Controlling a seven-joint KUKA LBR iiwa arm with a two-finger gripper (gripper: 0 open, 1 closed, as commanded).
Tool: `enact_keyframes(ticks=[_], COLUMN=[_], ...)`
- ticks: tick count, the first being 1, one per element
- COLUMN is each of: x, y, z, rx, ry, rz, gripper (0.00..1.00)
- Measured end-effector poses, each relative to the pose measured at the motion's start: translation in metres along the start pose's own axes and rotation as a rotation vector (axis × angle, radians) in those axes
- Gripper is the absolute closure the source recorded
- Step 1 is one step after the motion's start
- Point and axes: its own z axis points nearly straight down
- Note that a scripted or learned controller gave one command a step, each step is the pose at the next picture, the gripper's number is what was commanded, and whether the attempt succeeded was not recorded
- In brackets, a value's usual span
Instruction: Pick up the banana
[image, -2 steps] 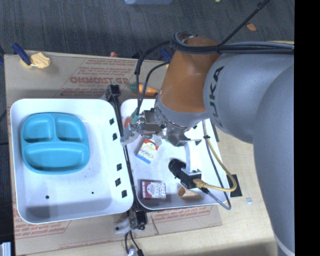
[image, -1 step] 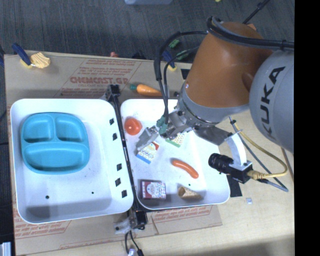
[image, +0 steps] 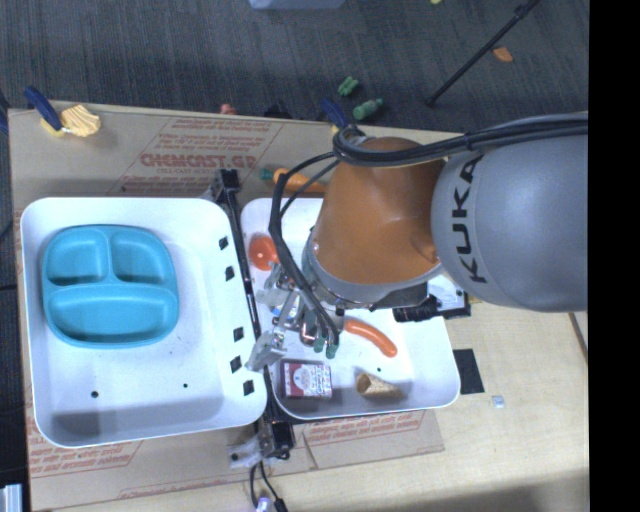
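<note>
Banana: it could not be picked out with certainty; the likeliest candidate was a yellow-orange sliver (image: 298, 182) at the far rim of the right bin (image: 432, 352), mostly covered by the arm's orange band.
Tool: the tool (image: 300, 332) hung low over the near-left part of the right bin, well apart from that sliver; whether it was spread or pressed together could not be told, and nothing could be seen held in it.
Close neighbours: a red box (image: 305, 380) lay just below the tool, an orange elongated piece (image: 372, 338) just to its right, a brown chunk (image: 378, 384) beside the box, and a round orange item (image: 262, 250) near the wall between the bins.
Further out: the left bin (image: 130, 395) held a blue divided tray (image: 110, 285); both bins sat on the brown-covered desk (image: 180, 150).
Step in hand: judged as approach, with the grasp not yet made.
How to do it well: the tool would probably need to lift clear of the box and the orange piece, travel toward the far rim, and come down across the banana's narrow width, not along its length.
Risk: the rim beside the candidate left little room, so a slanted descent could strike the wall or nudge the fruit away.
</note>
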Motion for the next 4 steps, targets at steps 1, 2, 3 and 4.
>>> enact_keyframes(ticks=[1,2,3,4], x=[0.001,0.03,0.022,-0.081], y=[0.029,0.094,0.194,0.225], z=[0.001,0.018,-0.022,-0.069], rx=[-0.001,0.001,-0.001,-0.002], ry=[-0.002,0.001,-0.002,-0.005], rz=[0.224,0.181,0.125,0.123], gripper=[0.0,0.0,0.0,0.0])
